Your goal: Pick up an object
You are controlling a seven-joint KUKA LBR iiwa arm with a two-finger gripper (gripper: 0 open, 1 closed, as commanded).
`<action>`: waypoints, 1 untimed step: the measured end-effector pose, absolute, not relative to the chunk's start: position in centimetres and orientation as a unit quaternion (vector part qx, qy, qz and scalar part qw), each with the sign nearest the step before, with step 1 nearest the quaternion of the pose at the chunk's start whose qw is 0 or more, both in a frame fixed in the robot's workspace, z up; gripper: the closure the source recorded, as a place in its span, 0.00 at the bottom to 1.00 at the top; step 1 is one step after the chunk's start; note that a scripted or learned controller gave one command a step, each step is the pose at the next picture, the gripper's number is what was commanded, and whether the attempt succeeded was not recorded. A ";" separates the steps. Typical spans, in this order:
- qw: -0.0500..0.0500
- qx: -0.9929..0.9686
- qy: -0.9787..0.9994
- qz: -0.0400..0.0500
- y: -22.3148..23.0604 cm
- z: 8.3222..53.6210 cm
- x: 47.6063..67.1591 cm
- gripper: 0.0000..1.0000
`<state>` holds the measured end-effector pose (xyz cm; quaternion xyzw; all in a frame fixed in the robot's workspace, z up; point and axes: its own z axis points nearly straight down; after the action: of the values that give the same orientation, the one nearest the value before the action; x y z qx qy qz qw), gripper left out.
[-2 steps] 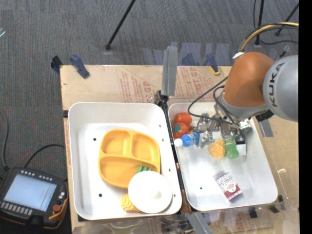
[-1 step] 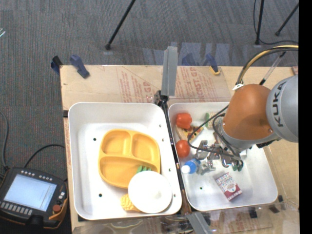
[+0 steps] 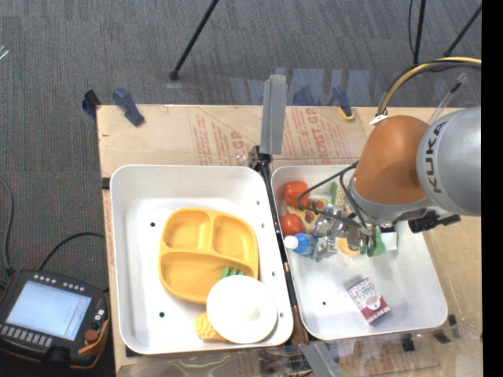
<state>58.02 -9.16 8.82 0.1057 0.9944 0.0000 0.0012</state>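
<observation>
The arm is lowered over the right bin (image 3: 437, 301), and the gripper (image 3: 343, 232) is set down among a crowded heap of small things at that bin's left side. Whether anything is caught there cannot be told, since the tool is buried in the clutter.

Two red tomatoes (image 3: 294, 208) lie beside the bin's left wall, a small blue-and-white bottle (image 3: 300, 244) lies just below them, and a green piece (image 3: 378, 243) shows to the right. A small printed carton (image 3: 368, 300) lies apart near the bin's front.

For this step one single item should be chosen, the tool centred squarely over it, and neighbours kept out of the closing path. A slow, straight lift is advised, so that nothing is dragged along.
</observation>
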 end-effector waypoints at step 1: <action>0.008 0.150 0.989 0.000 -11.3 24.8 61.6 1.00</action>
<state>61.64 -11.26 24.78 0.1498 0.9887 0.0003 0.0079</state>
